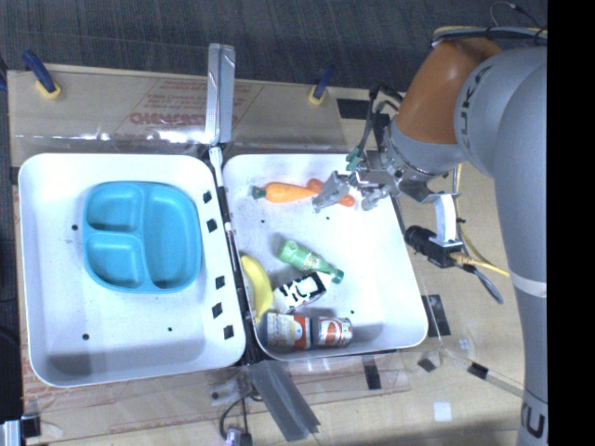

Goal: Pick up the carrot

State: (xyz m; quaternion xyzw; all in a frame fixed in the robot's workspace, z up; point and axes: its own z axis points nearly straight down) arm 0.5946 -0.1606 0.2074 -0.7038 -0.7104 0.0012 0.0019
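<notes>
The orange carrot (290, 192) lies along the far side of the right bin (390, 277), its green stub pointing left. My gripper (337, 193) is down at the carrot's right end, with grey fingers (325, 193) over the orange tip that shows beside them. The arm comes in from the right, its orange band above the wrist.
The right bin also holds a green bottle (310, 257), a yellow banana (257, 284), a black-and-white packet (303, 290) and a can (308, 332) lying on its side near the front. The left bin (56, 342) holds a blue divided plate (142, 234).
</notes>
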